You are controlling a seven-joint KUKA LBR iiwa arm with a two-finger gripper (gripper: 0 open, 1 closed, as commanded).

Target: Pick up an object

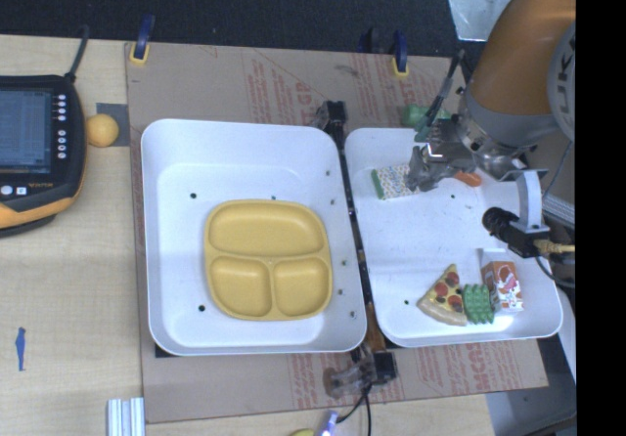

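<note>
A yellow divided plate (267, 260) lies in the left bin (161, 229). In the right bin (411, 327), the hand (427, 170) hovers beside a speckled sponge (393, 182); its grip I cannot tell. Likely the approach step: next, lower onto the sponge and close. A pizza slice (445, 295) waits nearer.

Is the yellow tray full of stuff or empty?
Empty. The yellow tray lies in the left bin, and all three of its compartments show bare yellow plastic.
</note>
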